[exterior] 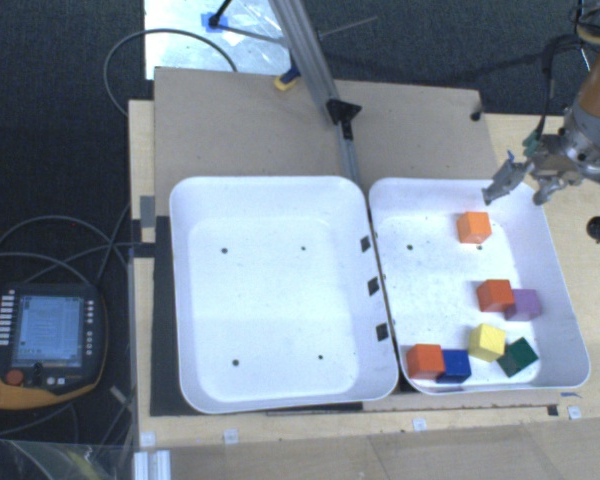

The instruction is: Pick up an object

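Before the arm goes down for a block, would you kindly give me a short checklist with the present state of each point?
1. Gripper fingers spread: ok, two fingers apart.
2. Nothing between the fingers: ok.
3. Gripper above the right bin: ok, at its far right corner.
4. Nearest target free to grasp: ok, the light orange block stands alone.
5. Other blocks spaced: not ok, the dark orange block touches the purple block.
6. Gripper height over the blocks: cannot tell.
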